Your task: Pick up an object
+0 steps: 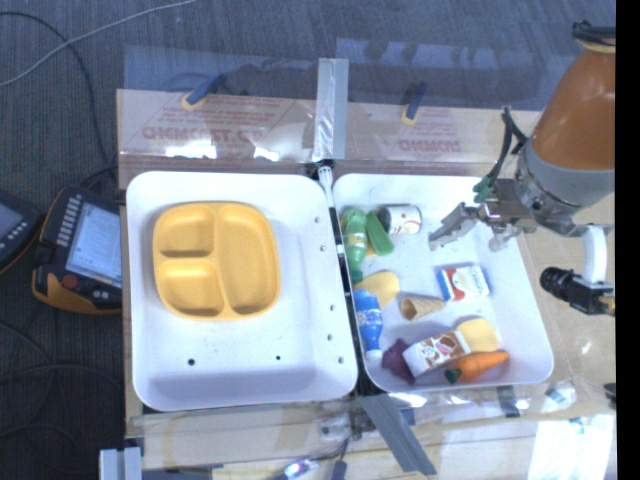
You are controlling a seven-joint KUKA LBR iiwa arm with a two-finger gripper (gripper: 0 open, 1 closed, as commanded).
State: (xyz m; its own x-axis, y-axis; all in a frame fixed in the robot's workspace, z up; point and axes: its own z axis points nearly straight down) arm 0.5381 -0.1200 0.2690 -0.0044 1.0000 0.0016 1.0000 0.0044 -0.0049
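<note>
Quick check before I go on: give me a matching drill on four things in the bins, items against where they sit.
Items:
1. yellow divided plate
2. carrot
3. blue-and-red carton
4. blue bottle

Places:
A. near edge of the right bin, towards its right corner
B. middle of the left bin
C. against the right bin's left wall
D. right half of the right bin, below the end effector

Pairs: 1-B, 2-A, 3-D, 4-C
</note>
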